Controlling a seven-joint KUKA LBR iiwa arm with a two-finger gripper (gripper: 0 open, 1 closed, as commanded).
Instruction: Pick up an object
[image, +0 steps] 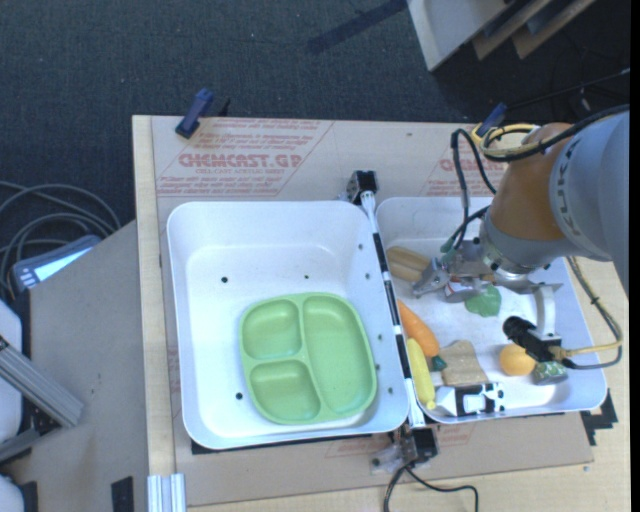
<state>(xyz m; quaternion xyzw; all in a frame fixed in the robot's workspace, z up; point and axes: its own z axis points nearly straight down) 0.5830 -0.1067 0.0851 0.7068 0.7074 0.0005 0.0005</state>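
Green rounded object (484, 301) just beneath jaws (452, 283), jaw state unclear

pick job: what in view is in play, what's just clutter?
In play:
gripper, low in the right bin
bread roll
green piece
carrot
corn cob
toast slice
orange ball

Clutter:
green tray in the left bin
blue clamp
cables beside the bench
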